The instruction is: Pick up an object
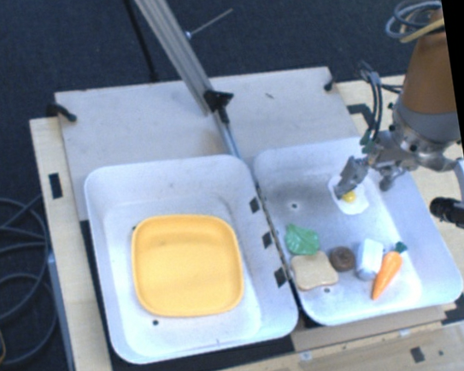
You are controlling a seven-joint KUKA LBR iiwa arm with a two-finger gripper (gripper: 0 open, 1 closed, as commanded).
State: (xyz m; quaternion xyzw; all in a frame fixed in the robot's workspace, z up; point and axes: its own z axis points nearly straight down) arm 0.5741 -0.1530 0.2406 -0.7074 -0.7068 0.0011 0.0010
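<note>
My gripper hangs over the upper right part of the right bin, on the grey arm with the orange band. Its two fingers stand apart, so it is open with nothing between them. A white fried-egg toy with a yellow yolk lies just under and to the left of the left finger, partly covered by it. Lower in the same bin lie a green leaf, a tan bread slice, a brown round piece, a white-grey piece and an orange carrot.
The left bin holds a yellow square plate. A metal rod slants down from the top to the gap between the bins. Cables lie on the floor at the left, off the bench.
</note>
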